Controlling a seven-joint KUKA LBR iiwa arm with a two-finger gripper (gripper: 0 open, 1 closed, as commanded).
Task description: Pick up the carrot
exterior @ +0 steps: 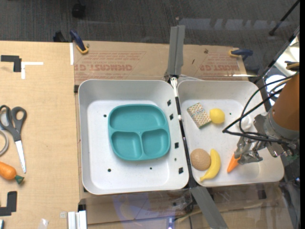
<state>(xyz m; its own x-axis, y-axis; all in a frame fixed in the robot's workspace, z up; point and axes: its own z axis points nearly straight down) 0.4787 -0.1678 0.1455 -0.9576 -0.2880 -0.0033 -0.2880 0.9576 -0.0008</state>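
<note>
Camera view: I see the jaws at the carrot [232, 163], at the right bin's [209, 93] five o'clock. I cannot tell whether they grip it.

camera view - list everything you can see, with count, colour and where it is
bins: 2, white, side by side on the bench
divided plate: 1, teal, in the left bin
carrot: 1, orange, right bin, near the front, at the gripper's tip
banana: 1, yellow, right bin, front, left of the carrot
egg-shaped item: 1, tan-brown, right bin, touching the banana's left side
lemon: 1, yellow, right bin, toward the back
sponge-like block: 1, beige speckled, right bin, left of the lemon
scissors: 1, grey handles, on the wooden table left of the bins
second carrot: 1, orange, at the view's left edge on the table
clamps: 2, blue, on the cardboard behind the bins
arm: 1, grey with orange band, from the right
gripper: 1, grey metal, low over the right bin beside the carrot
</note>
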